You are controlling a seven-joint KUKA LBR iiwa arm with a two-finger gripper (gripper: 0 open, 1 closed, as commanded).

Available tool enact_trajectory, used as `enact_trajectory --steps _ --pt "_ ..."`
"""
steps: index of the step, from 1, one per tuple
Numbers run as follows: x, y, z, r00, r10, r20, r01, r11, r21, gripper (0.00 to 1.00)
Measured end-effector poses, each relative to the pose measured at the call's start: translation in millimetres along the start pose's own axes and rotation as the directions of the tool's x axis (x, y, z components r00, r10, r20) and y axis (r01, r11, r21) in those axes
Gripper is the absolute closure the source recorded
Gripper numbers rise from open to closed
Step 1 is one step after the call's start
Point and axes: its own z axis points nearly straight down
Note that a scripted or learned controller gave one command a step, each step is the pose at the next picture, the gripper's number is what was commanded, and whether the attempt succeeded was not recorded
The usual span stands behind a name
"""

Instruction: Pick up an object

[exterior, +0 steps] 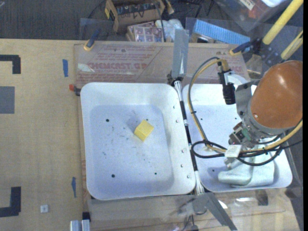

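Yellow block in left bin; arm over right bin.

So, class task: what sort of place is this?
Probably a robotics lab or workshop: a robot arm over two white bins, one yellow block, and cluttered boxes behind the bench.

I see the wooden bench carrying two white bins side by side toward its right end: the left bin and the right bin, rims touching. A cardboard sheet lies along the far edge behind them. Blue tape marks sit left of it.
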Motion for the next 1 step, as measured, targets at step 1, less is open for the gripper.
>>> enact_trajectory --steps 1 --pt "35.7 25.4 2.2 0.624 -0.781 -0.001 0.781 0.624 -0.003 1.0"
